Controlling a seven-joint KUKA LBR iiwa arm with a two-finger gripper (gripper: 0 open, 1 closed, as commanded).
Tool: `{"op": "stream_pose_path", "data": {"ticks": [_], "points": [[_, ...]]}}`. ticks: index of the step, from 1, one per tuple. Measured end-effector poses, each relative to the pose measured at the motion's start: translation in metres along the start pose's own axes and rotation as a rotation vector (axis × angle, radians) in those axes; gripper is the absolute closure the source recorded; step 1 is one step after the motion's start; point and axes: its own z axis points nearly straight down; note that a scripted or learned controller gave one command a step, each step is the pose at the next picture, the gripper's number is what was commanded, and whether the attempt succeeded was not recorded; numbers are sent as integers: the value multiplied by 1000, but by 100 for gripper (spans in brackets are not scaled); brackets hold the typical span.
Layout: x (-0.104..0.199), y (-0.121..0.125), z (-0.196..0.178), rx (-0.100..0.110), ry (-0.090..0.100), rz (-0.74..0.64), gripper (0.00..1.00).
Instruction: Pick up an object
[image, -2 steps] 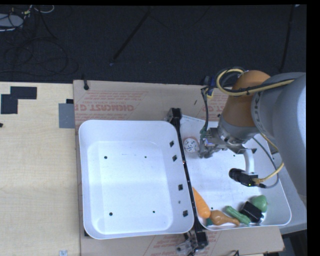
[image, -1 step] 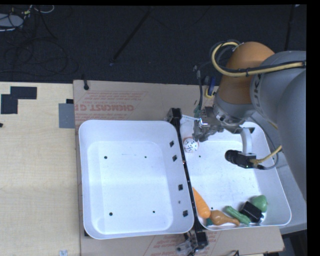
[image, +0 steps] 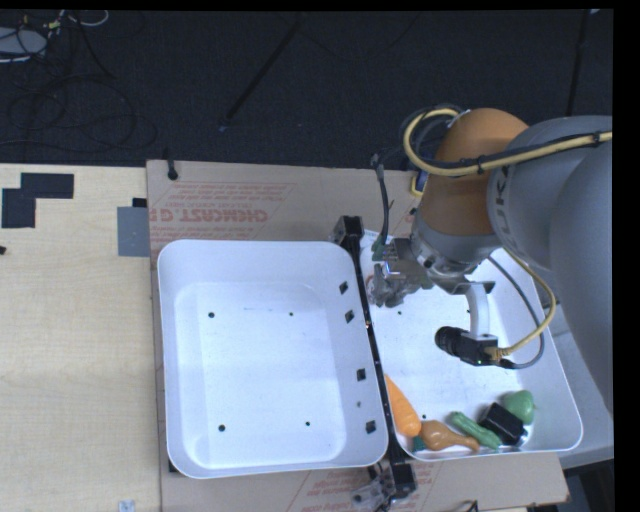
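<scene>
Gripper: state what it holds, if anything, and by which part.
Cannot be told. The gripper sits over the right bin's far left corner, with no object visible at it; the carrot lies apart by the near edge.

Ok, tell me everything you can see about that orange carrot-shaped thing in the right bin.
The orange carrot-shaped thing is a smooth, tapered piece that looks like plastic, bright orange all over. It lies flat on the floor of the right bin, near the front corner, right along the wall that borders the left bin. Its narrow end points toward the back. Its wider front end meets a tan-orange piece, and they seem to touch. The hand is well behind it, apart from it.
</scene>
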Motion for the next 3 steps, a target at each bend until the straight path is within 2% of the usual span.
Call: {"op": "stream_pose_path", "data": {"ticks": [1,3], "points": [[-14,-17,0,0,-2,4,100],[-15,-17,-19,4,0,5,100]]}}
